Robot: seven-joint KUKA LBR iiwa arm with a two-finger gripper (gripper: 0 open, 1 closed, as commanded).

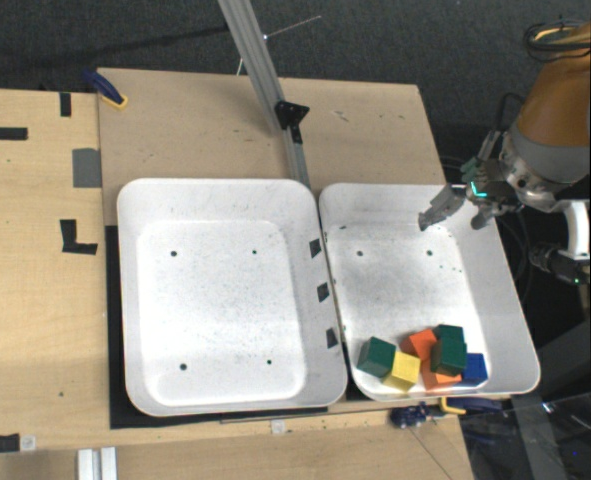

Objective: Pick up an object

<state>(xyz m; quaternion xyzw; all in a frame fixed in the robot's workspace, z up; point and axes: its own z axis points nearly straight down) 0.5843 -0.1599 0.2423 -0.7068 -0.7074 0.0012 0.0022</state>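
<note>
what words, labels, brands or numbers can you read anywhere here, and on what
None: no readable text in the camera view.
The coloured blocks in the right shallow white bin bear no visible print.
The black tape pieces on the wooden bench are plain shapes, not letters.

Slanted metal pole (260, 58), blue-yellow clamp (107, 88)

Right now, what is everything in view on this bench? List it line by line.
Left bin: one, white, left half of the bench.
Right bin: one, white, beside the left bin.
Blocks: a small cluster, green, yellow, orange, dark green and blue, at the right bin's near edge.
Metal rail: one, grey, slanting down to the gap between the bins.
Bench: light wood with black tape marks.
Arm: grey and orange, at right.
Tool: above the right bin's far right corner.
</note>
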